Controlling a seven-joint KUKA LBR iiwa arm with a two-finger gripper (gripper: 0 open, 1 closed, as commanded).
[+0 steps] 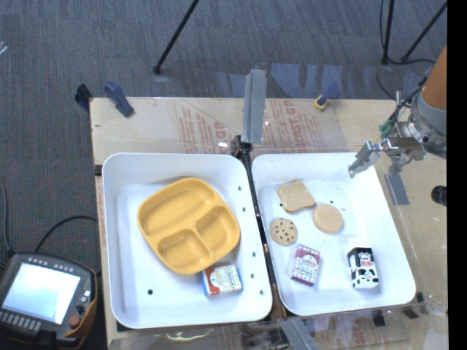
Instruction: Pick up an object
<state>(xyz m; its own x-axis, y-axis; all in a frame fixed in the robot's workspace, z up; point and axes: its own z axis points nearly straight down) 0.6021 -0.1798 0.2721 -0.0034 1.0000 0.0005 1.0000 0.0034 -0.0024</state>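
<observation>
My gripper (379,173) hangs over the far right corner of the right bin (394,224), its two grey fingers (361,159) spread open with nothing between them. In that bin lie a slice of toast (295,195), a round tan biscuit (328,219), a chocolate-chip cookie (283,231), a small red-and-white carton (306,265) and a black-and-white cow-print carton (363,268). All of them sit lower in the view than the gripper, apart from it.
The left bin (120,217) holds a yellow divided plate (188,224) and a small orange-and-blue box (222,279) near its front edge. A grey upright post (254,108) stands behind the seam between the bins. A teach pendant (45,297) lies at bottom left.
</observation>
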